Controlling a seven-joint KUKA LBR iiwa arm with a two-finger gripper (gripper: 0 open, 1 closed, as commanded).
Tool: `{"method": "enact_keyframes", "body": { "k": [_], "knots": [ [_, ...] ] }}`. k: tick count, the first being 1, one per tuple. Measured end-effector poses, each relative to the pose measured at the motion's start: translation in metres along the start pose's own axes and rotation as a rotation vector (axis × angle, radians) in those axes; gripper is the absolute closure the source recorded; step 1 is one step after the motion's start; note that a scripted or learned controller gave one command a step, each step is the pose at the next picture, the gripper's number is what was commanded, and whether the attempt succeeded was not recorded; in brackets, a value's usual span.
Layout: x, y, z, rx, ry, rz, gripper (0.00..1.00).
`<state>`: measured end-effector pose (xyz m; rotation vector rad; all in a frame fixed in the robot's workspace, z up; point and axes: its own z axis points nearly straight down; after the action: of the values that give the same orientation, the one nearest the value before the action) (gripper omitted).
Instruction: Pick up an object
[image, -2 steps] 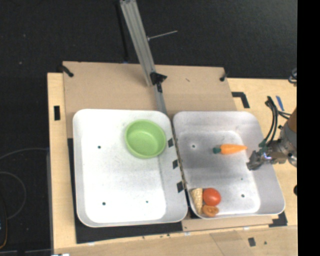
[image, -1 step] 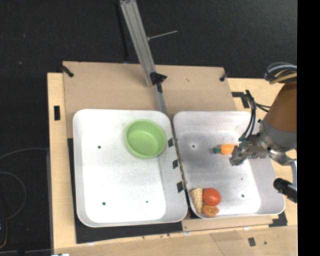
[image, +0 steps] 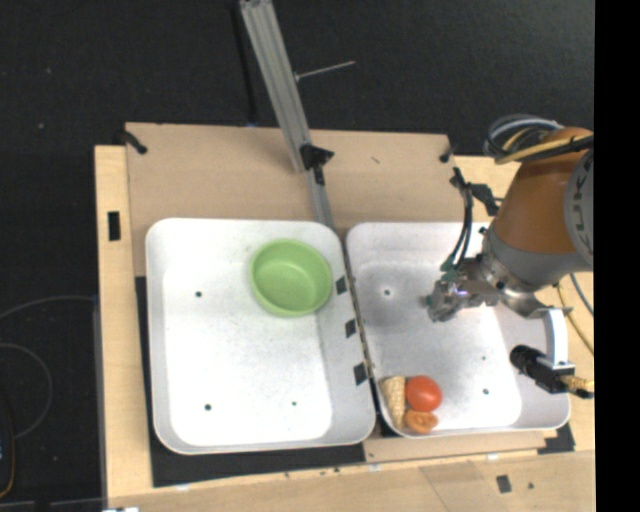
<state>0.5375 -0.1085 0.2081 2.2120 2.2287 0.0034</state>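
Claw (image: 443, 303) over R bin (image: 480, 250); tomato (image: 424, 392) inside.

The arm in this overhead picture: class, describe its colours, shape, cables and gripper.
The arm is a rounded, bulky body with a broad orange band above a grey wrist section. Thin dark cables run down its side, and pale looped cables sit at its top. Its gripper is small, dark and metallic grey.

Green bowl (image: 291, 278) upright, left bin; tomato (image: 424, 392), food pieces (image: 396, 396) right bin's near-left corner.
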Motion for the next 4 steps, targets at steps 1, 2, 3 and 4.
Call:
{"method": "enact_keyframes", "body": {
  "k": [1, 2, 3, 4],
  "knots": [
    [0.048, 0.019, -0.015, 0.0, 0.001, 0.0, 1.0],
    [0.09, 0.038, -0.028, 0.002, -0.001, 0.004, 1.0],
    [0.13, 0.068, -0.039, -0.001, 0.001, 0.001, 1.0],
    [0.171, 0.102, -0.028, 0.0, -0.001, 0.002, 1.0]
  ]
}}
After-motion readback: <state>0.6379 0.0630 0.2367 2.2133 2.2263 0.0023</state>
